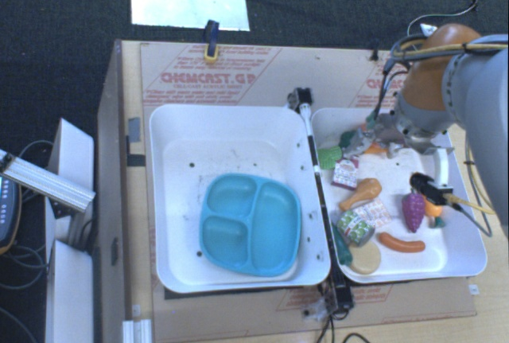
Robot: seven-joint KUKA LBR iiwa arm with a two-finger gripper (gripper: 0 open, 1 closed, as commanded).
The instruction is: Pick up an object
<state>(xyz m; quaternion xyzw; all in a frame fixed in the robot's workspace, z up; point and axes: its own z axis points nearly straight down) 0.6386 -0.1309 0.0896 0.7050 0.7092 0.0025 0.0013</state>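
Note:
My gripper [382, 134] hangs low over the far end of the right bin [465, 254], under the grey wrist with the orange band. Right beside it lie a dark green piece [348, 139] and a small orange piece [375, 149]; whether it touches either I cannot tell. Further toy foods lie in this bin: a light green piece [328, 156], a small red and white box [345, 173], an orange drumstick [362, 192], a purple grape bunch [413, 211], an orange-red sausage [402, 243], a tan round disc [366, 258] and a green and white packet [355, 228].
The left bin [179, 142] holds a blue divided plate [250, 224] toward its near right side. A rim runs between the two bins [316, 182]. The bench's cardboard top [207, 79] lies beyond the bins.

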